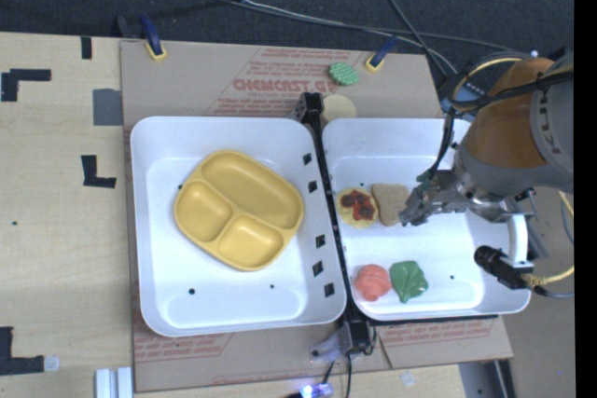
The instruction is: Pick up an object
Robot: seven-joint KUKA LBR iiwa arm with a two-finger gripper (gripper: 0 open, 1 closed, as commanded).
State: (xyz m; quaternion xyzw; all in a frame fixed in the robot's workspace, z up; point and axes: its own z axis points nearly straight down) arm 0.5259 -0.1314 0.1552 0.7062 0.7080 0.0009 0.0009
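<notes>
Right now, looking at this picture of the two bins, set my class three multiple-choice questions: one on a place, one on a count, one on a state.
1. Where does the yellow divided plate lie?
A. in the left bin
B. in the right bin
C. on the cardboard behind the bins

2. How many compartments does the plate have?
A. two
B. three
C. five

3. How do the red toy and the green toy stand to each other?
A. stacked one on the other
B. side by side on the floor of the right bin
C. in separate bins

Answers:
1 A: the plate sits inside the left bin's white walls.
2 B: one long section and two smaller ones show.
3 B: both lie near the front wall of the right bin, the red one to the left.
</notes>
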